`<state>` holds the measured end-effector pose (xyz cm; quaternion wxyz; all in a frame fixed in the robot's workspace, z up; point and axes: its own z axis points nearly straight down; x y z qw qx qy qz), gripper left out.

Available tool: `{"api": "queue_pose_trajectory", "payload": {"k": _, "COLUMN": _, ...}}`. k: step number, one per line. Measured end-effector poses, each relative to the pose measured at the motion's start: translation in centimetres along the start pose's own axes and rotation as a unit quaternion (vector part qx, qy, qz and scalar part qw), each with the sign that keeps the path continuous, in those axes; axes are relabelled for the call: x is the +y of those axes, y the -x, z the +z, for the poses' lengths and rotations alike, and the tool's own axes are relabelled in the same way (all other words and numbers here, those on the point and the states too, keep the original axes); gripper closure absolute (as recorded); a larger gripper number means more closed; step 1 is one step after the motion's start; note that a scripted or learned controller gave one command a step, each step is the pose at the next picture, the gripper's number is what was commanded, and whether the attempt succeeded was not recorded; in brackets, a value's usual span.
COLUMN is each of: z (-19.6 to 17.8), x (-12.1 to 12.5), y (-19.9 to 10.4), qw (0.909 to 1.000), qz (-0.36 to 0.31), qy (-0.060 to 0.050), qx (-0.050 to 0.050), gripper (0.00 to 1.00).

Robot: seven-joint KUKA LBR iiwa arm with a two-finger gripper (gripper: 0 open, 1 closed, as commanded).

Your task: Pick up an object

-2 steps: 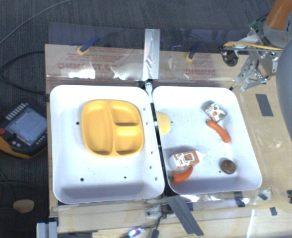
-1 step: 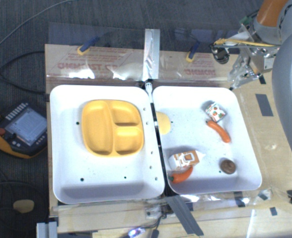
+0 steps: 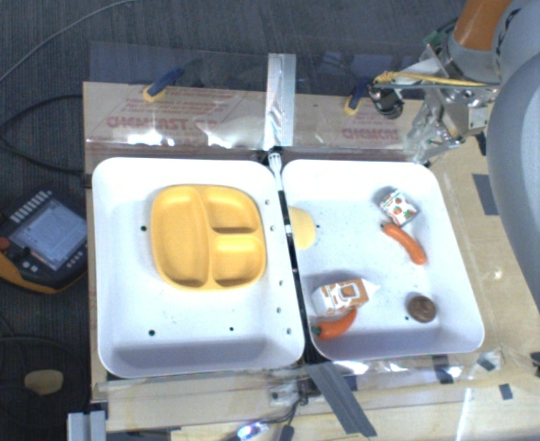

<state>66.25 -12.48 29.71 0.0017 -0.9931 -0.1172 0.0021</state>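
The right bin (image 3: 454, 246) holds several small items. A white carton with red and green print (image 3: 398, 208) lies near the back. Just in front of it rests an orange sausage shape (image 3: 405, 243). A white and orange carton (image 3: 343, 294) sits near the front, on top of a red-orange piece (image 3: 336, 325). A brown round object (image 3: 421, 309) lies at the front right, and a pale yellow disc (image 3: 299, 227) leans by the left wall. My gripper (image 3: 433, 136) hangs above the bin's back right corner, outside the rim, with nothing seen in it.
A yellow divided tray (image 3: 208, 237) lies in the left bin (image 3: 114, 320). Blue and yellow clamps (image 3: 164, 83) hold the backboard behind the bins. A handheld pendant (image 3: 40, 242) and cables lie on the floor at the left. The arm's grey body (image 3: 527, 154) fills the right side.
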Motion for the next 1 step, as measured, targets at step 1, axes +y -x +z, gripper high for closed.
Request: {"api": "queue_pose_trajectory", "payload": {"k": 1, "z": -3.09, "x": 4.44, "y": 2.73, "qw": 0.9999, "qz": 0.017, "qy": 0.002, "qx": 0.000, "gripper": 1.00}}
